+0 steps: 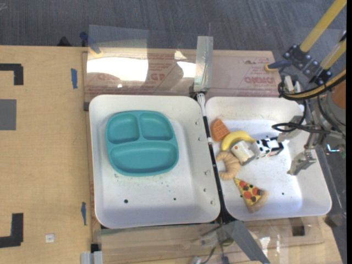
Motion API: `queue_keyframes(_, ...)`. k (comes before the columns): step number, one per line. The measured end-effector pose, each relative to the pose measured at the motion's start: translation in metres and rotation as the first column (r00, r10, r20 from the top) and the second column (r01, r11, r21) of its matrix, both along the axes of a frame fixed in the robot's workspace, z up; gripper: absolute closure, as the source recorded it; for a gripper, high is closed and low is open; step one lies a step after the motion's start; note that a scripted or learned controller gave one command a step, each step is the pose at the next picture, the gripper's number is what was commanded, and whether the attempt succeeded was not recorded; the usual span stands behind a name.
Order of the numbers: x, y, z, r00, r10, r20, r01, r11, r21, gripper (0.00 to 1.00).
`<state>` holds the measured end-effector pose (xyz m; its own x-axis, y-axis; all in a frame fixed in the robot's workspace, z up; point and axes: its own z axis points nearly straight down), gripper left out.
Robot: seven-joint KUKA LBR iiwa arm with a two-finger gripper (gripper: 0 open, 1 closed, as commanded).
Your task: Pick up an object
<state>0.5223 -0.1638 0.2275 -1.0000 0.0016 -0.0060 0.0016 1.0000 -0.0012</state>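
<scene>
Where the arm (pixel 330 120) enters from the right, its hand (pixel 300 164) hangs over the right part of the right bin (pixel 316 202), with nothing visible between its parts; whether they stand apart or together cannot be told. Cables loop above it around the wrist.

Right bin, contents, from the hand outward:
- Black-and-white toy (pixel 269 146), small, just left of the hand and apart from it, near the bin's middle.
- Small cream block (pixel 242 150), touching the banana's lower side.
- Banana (pixel 235 139), yellow, curved, left of the black-and-white toy.
- Orange ridged piece (pixel 220 128), above and left of the banana, close to the bin's left wall.
- Croissant-like tan piece (pixel 230 165), below the banana, tilted, near the left wall.
- Pizza slice (pixel 250 192), toy, with red dots, lying flat toward the bin's near edge, below the croissant piece.

All of these lie on the bin floor, clustered in its left half; none is lifted.

Left bin (pixel 110 202), contents:
- Teal divided plate (pixel 143 142), three compartments, lying flat in the upper middle part of the bin.
- A few dark specks on the white floor below the plate.

Surroundings: both bins rest side by side, touching along the middle, on a tan surface (pixel 38 175) with black markings and blue tape bits at the left. A clear panel (pixel 143 70) stands behind the bins. Yellow bars (pixel 324 21) cross the upper right corner.
</scene>
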Motion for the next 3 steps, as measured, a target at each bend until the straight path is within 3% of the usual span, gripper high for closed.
queue_keyframes(1,0.036,0.026,-0.122,0.984,-0.179,0.005,0.179,0.984,0.001,0.0)
queue_keyframes(2,0.037,0.027,-0.112,0.984,-0.177,0.01,0.177,0.984,0.0,1.0)
queue_keyframes(3,0.012,0.053,-0.045,0.794,-0.607,0.002,0.607,0.794,0.006,1.0)
